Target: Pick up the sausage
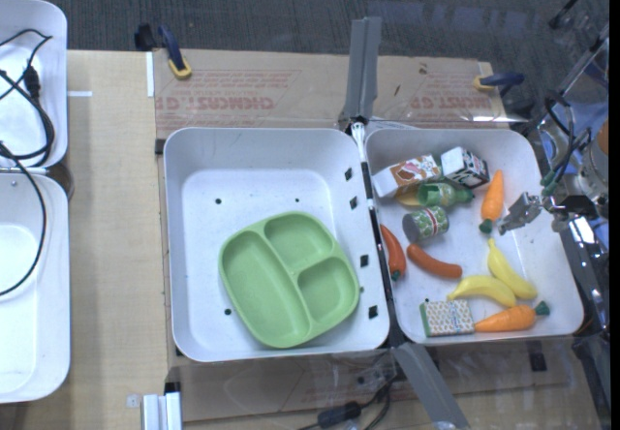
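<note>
The sausage (435, 263) is a glossy red-orange link lying flat near the middle of the right bin (557, 254), just below a small green can (426, 223). My gripper (521, 212) hangs over the right side of that bin, to the right of the sausage and a little farther back, well apart from it. It sits beside an upright carrot (493, 194) and above the bananas (496, 280). Nothing shows in its grasp.
A second reddish long piece (392, 252) lies along the divide between the bins. The right bin also holds a green bottle (444, 194), small boxes (463, 167), another carrot (506, 319) and a cracker packet (448, 318). A green divided plate (289, 280) lies in the left bin (194, 225).
</note>
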`<state>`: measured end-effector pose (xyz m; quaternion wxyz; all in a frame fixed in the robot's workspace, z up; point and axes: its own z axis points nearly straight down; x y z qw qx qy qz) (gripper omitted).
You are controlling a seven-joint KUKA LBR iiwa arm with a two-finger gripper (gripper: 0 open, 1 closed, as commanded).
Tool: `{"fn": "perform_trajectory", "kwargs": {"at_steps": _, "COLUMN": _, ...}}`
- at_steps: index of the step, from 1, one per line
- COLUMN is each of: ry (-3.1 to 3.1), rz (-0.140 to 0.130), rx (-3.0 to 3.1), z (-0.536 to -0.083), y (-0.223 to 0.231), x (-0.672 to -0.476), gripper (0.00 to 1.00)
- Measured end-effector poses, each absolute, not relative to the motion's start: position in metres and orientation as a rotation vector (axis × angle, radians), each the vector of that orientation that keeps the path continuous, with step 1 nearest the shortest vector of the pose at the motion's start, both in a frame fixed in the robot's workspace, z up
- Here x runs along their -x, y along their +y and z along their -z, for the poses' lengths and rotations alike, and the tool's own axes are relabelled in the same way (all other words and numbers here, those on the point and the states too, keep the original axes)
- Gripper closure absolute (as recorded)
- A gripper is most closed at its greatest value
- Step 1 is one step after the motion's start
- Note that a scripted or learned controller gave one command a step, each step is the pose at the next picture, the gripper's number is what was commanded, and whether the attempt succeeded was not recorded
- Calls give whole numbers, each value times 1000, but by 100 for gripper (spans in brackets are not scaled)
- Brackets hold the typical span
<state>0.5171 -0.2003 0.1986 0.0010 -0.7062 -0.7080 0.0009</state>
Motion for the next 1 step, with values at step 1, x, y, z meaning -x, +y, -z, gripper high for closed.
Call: {"fn": "perform_trajectory", "kwargs": {"at_steps": 1, "ry": -2223, "rz": -4, "rx": 2217, "z": -150, "y": -102, "x": -523, "gripper": 0}}
